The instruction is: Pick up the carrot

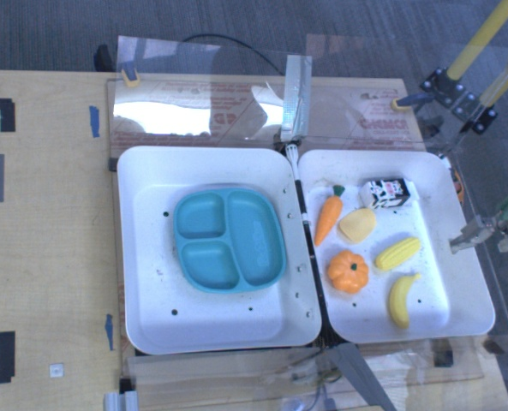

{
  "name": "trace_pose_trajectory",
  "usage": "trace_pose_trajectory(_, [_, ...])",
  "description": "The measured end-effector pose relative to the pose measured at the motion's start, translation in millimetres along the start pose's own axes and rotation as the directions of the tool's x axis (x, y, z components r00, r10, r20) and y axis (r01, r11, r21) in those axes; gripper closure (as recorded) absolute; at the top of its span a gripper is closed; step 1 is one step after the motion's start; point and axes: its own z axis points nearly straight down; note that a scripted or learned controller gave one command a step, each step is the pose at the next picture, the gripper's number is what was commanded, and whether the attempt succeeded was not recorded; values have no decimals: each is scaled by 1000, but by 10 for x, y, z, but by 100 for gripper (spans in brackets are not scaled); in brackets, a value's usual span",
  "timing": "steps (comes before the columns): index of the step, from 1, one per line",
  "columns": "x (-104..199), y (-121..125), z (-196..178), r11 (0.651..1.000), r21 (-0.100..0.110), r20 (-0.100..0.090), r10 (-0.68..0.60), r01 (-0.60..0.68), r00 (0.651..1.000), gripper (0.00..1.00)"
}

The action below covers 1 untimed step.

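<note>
A toy carrot [327, 217] lies near the left wall of the right bin [468, 302], beside a pumpkin [349, 272] and corn [397, 252], untouched, awaiting pickup; fingers' state cannot be told

Two shallow white bins sit side by side on the tabletop: a left bin [142, 255] and a right bin [459, 302].

The left bin holds one thing, a blue divided plate [230, 238] with three compartments.

The right bin holds six things, one of each kind:
- one orange carrot [327, 219] with a green top, at the bin's left edge
- one small black-and-white carton [385, 193], toward the upper part of the bin
- one pale yellow rounded piece [357, 225], kind unclear
- one orange pumpkin [348, 272]
- one corn cob [397, 252]
- one banana [400, 299], lower right of the bin

That makes seven loose things across both bins.
</note>
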Motion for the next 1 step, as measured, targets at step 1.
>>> trace_pose_trajectory(1, [1115,1,591,992,2,-2,-124,124,992,0])
